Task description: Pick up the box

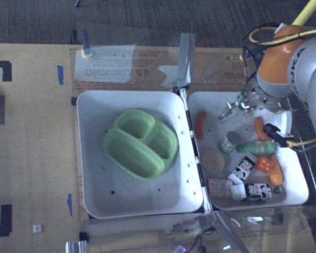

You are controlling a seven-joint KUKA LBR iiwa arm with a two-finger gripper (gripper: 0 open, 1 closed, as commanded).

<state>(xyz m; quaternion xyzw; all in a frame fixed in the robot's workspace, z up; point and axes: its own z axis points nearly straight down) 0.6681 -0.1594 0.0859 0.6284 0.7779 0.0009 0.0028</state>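
Two white bins [89,157], one green tray [141,142], two cow-patterned cartons [244,168].

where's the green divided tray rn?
The green three-compartment plastic tray lies in the left white bin, roughly central, angled diagonally, left of the divider to the right white bin that holds the toy food.

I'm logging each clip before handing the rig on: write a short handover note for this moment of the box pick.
Gripper: above the right bin's upper part, holding nothing I can see; finger state unclear.
Box: a pinkish carton lies flat by the right bin's lower-left corner, beside black-and-white cartons. Which one is meant is uncertain.
Left bin: holds a green divided tray.
Done: nothing lifted.
Left: descend, grasp, lift the box.
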